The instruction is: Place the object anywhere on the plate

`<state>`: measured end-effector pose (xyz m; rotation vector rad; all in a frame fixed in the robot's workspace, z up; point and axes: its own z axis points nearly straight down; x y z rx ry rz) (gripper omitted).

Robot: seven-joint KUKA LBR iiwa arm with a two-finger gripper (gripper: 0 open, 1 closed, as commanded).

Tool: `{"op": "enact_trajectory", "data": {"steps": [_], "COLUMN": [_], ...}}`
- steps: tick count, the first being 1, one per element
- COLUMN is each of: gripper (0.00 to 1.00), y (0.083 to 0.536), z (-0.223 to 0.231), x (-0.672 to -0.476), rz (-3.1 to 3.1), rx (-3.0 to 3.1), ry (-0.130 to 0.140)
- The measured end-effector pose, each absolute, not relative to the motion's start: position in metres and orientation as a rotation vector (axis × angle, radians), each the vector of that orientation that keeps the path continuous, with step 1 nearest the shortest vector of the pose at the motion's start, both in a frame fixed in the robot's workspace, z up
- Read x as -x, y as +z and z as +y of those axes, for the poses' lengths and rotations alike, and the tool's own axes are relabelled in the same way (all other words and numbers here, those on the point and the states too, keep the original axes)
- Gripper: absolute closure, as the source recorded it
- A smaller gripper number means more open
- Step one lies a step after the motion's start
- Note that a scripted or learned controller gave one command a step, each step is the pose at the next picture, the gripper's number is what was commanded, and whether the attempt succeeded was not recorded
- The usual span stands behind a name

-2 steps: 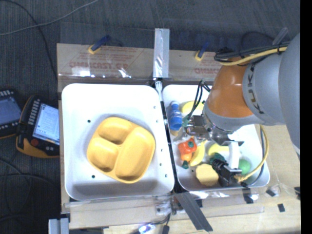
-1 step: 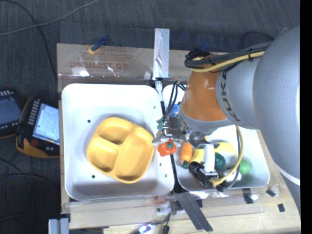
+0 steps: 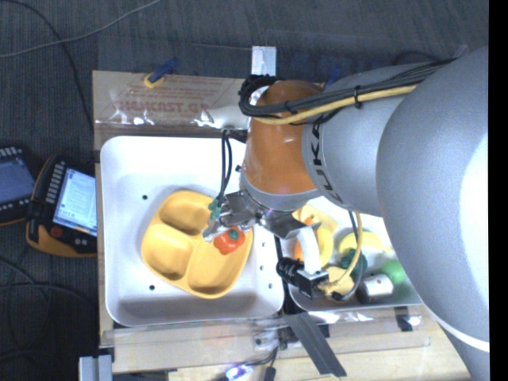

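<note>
Here I hold the jaws point(image 3: 225, 230) closed on a small orange-red toy vegetable point(image 3: 228, 241), low over the yellow divided plate point(image 3: 178, 240) for release.

Bench clutter around the bins

A handheld pendant point(image 3: 63, 209) with a lit screen lies at the left edge of the frame on dark carpet point(image 3: 357, 14) — thin cables point(image 3: 48, 22) trail across the upper left. A cardboard sheet point(image 3: 167, 101) sits at upper centre — a blue clip point(image 3: 160, 71) on its top edge.
</note>
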<state>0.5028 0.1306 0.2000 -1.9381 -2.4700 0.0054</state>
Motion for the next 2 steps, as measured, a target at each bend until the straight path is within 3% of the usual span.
{"op": "enact_trajectory", "data": {"steps": [1,2], "gripper": [1.00,0.00], "y": [0.1793,0.1794], "z": [0.1624,0.1624], "x": [-0.5017,-0.5017], "rz": [-2.568,-2.568], "rx": [1.805,1.805], "ry": [0.008,0.008]}}
